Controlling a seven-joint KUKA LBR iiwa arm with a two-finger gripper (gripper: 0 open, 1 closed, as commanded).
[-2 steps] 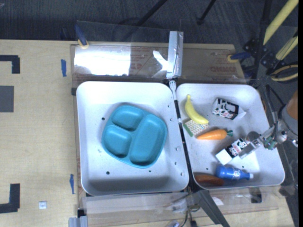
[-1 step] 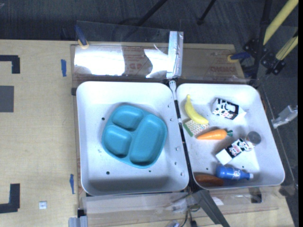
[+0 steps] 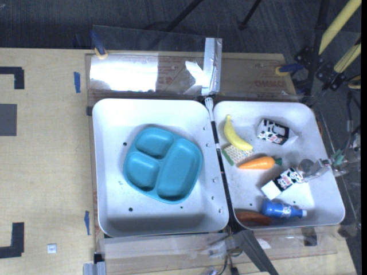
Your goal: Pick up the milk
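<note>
Lying tipped at the right bin's (image 3: 327,133) centre, the cow-patterned milk carton (image 3: 284,183) sits at 5 o'clock from the carrot (image 3: 256,163); it looks light, stiff, smooth-sided, best pinched across its flat faces; blurred at 3 o'clock, the jaws' state cannot be told.

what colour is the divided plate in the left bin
The divided plate is teal blue all over, seen clearly in the camera view, lying in the left bin.

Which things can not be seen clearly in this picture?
- Gripper, camera view: translucent and blurred near the right bin's edge; finger state unreadable.
- Brown item: partly under the blue bottle; identity unclear.
- Two cow-patterned cartons: print too small to read.
</note>
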